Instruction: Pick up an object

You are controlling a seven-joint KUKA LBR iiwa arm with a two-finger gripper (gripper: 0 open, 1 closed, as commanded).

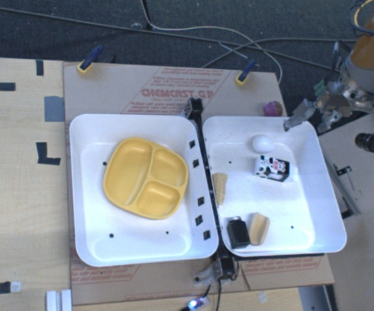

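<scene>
Black block (237, 232) lies lengthwise toward the bin's near rim.

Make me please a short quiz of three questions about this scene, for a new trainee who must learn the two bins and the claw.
1. True or false: the yellow divided plate lies in the left bin.
2. Which thing in the right bin lies nearest the divider between the bins? A) the white ball B) the cone-shaped piece C) the small printed box
3. Fill in: the black block touches a ____ coloured piece on its right side.

Key
1. True.
2. B. The cone-shaped piece lies just beside the divider.
3. Tan. The claw is at the right bin's far right corner, above the rim, with nothing seen in it.
</scene>
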